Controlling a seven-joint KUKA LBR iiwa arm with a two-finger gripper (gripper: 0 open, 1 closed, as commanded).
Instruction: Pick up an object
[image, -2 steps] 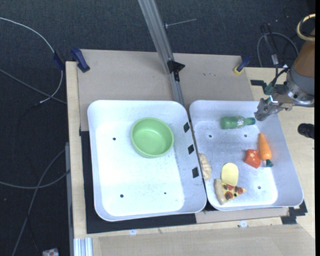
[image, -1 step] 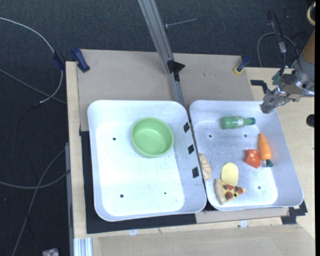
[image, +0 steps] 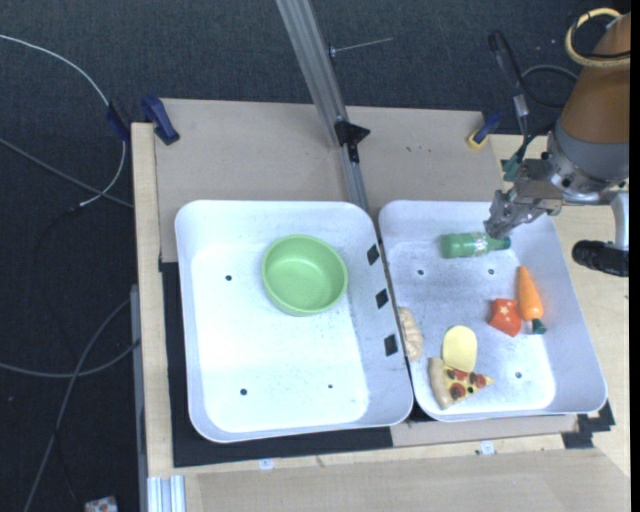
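Note:
My gripper (image: 499, 226) hangs over the far part of the right bin (image: 570, 395), right above the right end of a green bottle (image: 461, 245) that lies on its side. From this angle I cannot tell whether it touches the bottle. Nearer the front of the same bin lie an orange carrot (image: 529, 291), a red pepper (image: 505, 317), a yellow rounded piece (image: 460, 348) and a pizza slice (image: 455, 384).
A green bowl (image: 305, 273) stands in the left bin (image: 250, 400). A beige piece (image: 410, 333) rests by the wall between the two bins. A metal post (image: 325, 70) slants up behind the bins. Blue clamps hold the board's far corners.

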